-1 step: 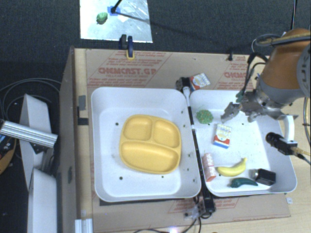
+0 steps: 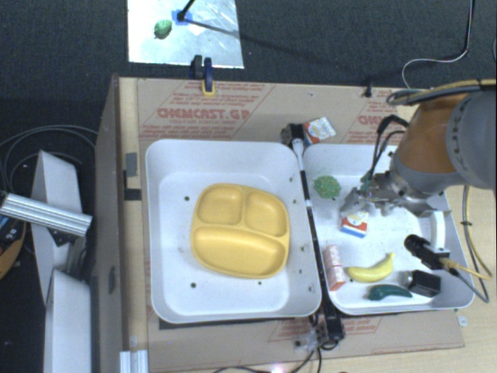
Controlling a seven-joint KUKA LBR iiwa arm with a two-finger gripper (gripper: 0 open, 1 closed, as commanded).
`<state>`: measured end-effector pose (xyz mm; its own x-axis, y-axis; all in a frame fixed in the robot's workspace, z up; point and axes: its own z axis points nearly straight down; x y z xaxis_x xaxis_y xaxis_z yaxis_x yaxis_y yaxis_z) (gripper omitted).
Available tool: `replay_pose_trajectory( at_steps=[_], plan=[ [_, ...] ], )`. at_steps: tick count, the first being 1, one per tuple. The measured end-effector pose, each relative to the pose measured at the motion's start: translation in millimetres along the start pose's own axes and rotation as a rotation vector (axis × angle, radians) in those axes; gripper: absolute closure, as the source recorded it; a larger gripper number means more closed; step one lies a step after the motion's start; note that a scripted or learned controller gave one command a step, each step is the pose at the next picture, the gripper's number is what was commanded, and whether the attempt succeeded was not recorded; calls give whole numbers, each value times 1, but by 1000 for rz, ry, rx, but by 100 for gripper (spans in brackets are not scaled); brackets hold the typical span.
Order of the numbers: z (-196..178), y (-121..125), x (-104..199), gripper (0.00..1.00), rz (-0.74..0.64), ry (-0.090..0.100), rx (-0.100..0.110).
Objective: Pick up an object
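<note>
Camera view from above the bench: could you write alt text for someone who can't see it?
A grey and orange robot arm reaches into the right white bin, its gripper just above a small red, white and blue carton, near a green broccoli-like toy and a banana. The left bin holds a yellow divided plate.

My bench (image 2: 233,103), topped with printed brown cardboard, stands on dark carpet (image 2: 62,45), with a shiny silver sheet (image 2: 210,22) beyond it, black cables (image 2: 31,142) and white panels (image 2: 58,185) at its left.
</note>
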<state>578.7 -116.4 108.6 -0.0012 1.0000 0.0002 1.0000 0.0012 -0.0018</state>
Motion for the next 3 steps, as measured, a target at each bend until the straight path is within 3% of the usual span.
replay_pose_trajectory(
  at_steps=[1, 2, 3],
  plan=[
    [20, -10, 20, 0, -2, 0, -1],
    [10, -9, 19, 100, -3, 0, -3],
    [-76, -56, 90, 100, -3, 1, -4]
  ],
)
